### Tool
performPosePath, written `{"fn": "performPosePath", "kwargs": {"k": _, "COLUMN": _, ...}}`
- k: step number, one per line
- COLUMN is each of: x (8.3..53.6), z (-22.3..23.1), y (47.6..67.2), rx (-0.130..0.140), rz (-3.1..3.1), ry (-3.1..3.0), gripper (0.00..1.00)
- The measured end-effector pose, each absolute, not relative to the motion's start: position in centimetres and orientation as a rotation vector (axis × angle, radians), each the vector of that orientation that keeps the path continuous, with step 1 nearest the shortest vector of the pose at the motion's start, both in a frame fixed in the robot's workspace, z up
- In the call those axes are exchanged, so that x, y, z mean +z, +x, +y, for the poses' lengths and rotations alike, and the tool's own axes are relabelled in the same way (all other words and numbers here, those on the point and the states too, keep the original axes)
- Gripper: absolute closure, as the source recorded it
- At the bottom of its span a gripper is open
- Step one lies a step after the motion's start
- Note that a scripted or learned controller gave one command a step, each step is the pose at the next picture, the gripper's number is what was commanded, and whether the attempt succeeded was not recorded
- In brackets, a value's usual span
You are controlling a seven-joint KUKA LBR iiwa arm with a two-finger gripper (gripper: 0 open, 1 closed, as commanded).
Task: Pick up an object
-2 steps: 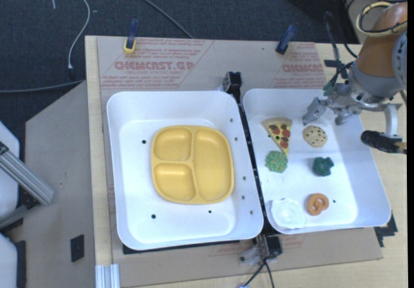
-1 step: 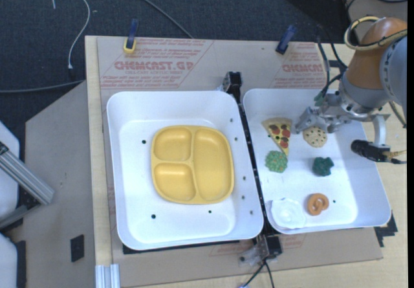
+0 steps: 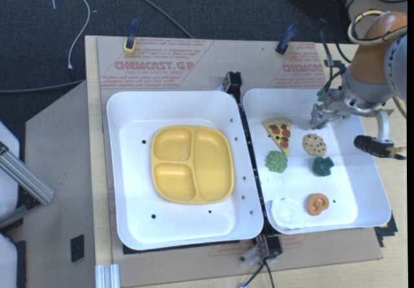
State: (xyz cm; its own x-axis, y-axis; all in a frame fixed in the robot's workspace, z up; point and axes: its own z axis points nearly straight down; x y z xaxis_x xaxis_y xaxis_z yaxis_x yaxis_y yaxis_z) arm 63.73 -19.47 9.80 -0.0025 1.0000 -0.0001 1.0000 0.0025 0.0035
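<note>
The right bin (image 3: 362,209) holds several toy foods: a pizza slice (image 3: 279,131), a cookie (image 3: 314,144), two green broccoli pieces (image 3: 277,162) (image 3: 323,166), a pretzel (image 3: 317,203) and a white lid-like disc (image 3: 288,211). My gripper (image 3: 319,118) hangs over the bin's upper middle, just above and slightly right of the cookie, to the right of the pizza slice. Nothing is visible between its fingers.
The left bin (image 3: 129,118) bears a yellow three-compartment plate (image 3: 193,164). Blue clamps (image 3: 131,37) (image 3: 285,39) stand at the board's far edge. A black clip (image 3: 232,81) sits between the bins at the back. The arm's orange-banded body (image 3: 378,54) looms at the right.
</note>
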Motion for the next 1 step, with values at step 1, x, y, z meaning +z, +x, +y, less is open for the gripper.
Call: {"fn": "performPosePath", "kwargs": {"k": 1, "x": 14.2, "z": -19.52, "y": 63.96, "rx": 0.005, "rz": 2.219, "ry": 2.217, "gripper": 1.0}}
